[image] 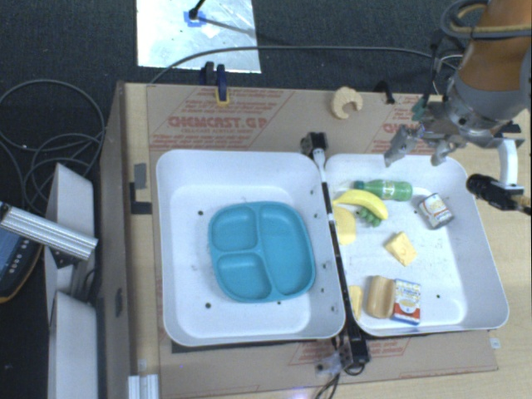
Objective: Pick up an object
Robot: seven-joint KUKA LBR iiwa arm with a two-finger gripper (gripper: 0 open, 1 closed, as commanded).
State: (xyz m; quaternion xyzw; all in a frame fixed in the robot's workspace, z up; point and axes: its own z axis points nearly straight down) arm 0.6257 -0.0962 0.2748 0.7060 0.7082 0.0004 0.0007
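Because all the little things lie in the right bin point(486, 302), we see the tool point(422, 145) hang over its far edge with fingers spread and holding nothing, near the green bottle point(388, 190) and banana point(363, 204).

One fixed camera stood above the tabletop point(249, 115) and looked down at a slant. It sat far enough back to take in both white bins, the left bin point(183, 173) and the right bin point(474, 264), whole. The arm point(499, 48) entered from the frame's upper right.
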